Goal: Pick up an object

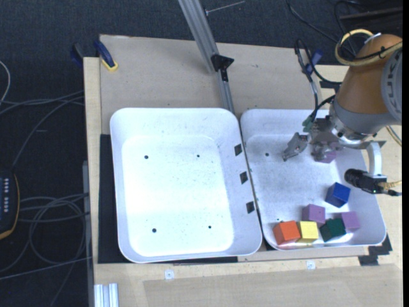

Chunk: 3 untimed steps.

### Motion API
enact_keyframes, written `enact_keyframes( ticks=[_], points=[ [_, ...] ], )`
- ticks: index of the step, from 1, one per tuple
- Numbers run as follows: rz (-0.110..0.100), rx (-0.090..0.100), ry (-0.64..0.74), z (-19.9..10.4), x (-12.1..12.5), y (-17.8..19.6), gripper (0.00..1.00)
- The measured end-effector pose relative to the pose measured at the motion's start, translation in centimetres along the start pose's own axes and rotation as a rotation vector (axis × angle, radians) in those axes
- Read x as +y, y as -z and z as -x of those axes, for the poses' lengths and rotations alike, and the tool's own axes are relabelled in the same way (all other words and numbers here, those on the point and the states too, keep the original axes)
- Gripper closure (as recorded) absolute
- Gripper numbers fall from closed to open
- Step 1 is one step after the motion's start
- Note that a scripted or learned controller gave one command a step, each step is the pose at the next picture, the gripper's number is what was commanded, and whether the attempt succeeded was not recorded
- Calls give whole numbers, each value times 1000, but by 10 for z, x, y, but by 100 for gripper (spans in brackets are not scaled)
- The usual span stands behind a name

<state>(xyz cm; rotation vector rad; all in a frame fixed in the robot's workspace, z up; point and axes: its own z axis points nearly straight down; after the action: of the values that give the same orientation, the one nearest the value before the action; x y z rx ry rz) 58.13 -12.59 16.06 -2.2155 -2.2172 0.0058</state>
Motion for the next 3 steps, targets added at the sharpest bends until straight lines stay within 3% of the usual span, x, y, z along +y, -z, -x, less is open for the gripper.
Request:
enact_keyframes(
  ticks=[1,2,3],
  points=[
    [-1,0,-1,1,-8,-61,0],
    [5,-1,-1,0,-8,-61,0],
    [9,0,0,0,-7,-50,100]
  ],
)
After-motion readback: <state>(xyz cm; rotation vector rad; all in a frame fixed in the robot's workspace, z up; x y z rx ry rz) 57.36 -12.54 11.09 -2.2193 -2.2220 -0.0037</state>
